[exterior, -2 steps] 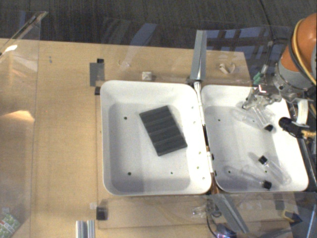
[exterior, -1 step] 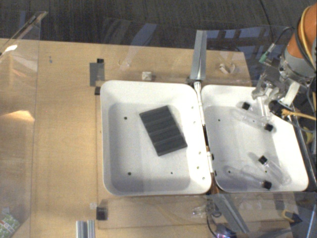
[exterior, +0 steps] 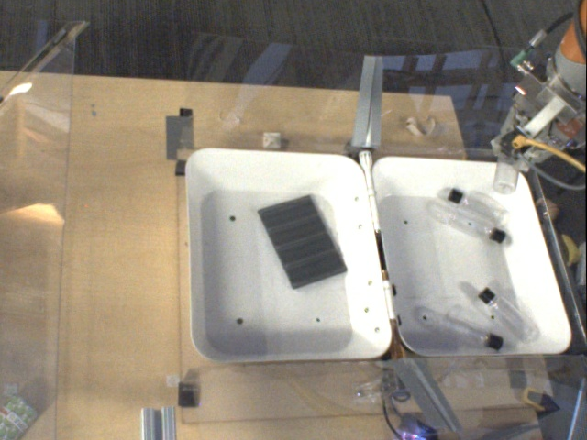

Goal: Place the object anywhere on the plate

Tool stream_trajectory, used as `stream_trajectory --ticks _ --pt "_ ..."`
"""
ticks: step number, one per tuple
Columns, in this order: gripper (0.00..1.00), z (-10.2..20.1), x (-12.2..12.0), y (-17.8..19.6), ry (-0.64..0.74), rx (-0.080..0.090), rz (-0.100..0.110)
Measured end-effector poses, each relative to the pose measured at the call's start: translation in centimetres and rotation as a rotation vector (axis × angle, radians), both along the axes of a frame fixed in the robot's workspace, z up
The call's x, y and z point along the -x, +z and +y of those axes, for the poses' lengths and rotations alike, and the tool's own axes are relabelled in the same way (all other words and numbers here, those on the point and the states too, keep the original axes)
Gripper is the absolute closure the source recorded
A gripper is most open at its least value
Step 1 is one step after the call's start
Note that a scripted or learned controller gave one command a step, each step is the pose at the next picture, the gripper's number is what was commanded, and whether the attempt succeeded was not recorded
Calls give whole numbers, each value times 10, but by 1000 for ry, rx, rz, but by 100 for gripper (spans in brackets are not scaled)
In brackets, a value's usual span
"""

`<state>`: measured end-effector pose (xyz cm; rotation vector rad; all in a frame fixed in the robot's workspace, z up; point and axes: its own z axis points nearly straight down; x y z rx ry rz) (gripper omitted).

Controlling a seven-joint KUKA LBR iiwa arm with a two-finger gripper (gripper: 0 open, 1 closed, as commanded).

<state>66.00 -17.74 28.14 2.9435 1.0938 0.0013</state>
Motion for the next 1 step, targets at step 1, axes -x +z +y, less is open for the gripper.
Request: stream_trajectory --ticks 1 --pt "100 -3 -1 48 -265 -1 1"
